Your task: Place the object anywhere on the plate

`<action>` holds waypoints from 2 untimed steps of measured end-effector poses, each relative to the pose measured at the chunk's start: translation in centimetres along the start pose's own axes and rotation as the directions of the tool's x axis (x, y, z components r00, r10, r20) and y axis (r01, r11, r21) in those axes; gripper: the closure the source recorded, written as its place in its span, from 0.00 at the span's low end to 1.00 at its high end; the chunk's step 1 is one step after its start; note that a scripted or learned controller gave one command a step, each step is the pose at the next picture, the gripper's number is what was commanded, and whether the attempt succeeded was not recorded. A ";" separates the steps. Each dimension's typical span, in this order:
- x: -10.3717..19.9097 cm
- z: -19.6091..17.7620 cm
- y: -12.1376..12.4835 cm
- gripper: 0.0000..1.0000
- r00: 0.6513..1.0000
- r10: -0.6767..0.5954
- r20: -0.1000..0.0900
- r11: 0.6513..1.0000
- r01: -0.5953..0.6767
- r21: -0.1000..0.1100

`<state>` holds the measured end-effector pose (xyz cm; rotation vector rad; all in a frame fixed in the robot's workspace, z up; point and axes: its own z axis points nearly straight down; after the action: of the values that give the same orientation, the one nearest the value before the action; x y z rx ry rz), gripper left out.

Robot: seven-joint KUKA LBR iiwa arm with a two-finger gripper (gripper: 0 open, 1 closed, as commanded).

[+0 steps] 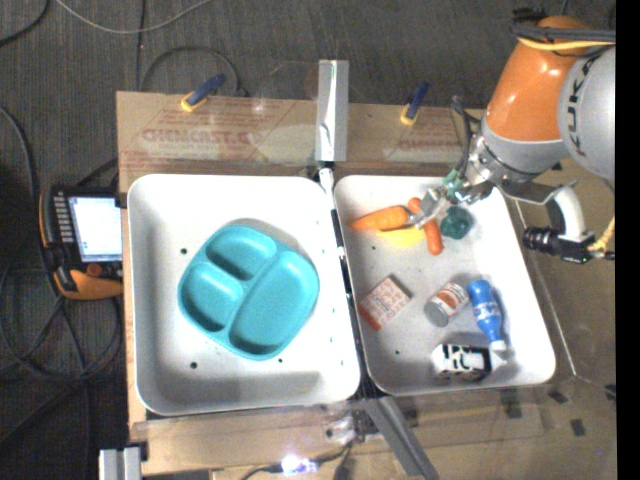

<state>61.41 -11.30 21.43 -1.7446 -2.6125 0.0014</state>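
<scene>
The gripper (447, 196) is lowered over the toy pile at twelve o'clock in the right bin (535, 358), evidently to pick; whether its fingers are spread or closed cannot be told. The orange carrot (382, 218), the likely object, lies just beside it at nine o'clock. The blue plate (250, 290) waits in the left bin (150, 368), unloaded.

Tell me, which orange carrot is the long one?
The carrot lying sideways, nearest the divider between the bins. The other carrot is shorter, standing more up-and-down beside the teal cup.
</scene>
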 end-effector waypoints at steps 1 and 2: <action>-1.8 -3.9 2.2 1.00 0.999 -0.053 0.001 0.999 0.053 -0.001; 2.0 3.1 6.7 1.00 0.950 -0.313 -0.001 0.950 0.313 0.000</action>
<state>66.80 -6.94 18.32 -1.3082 -2.8553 0.0008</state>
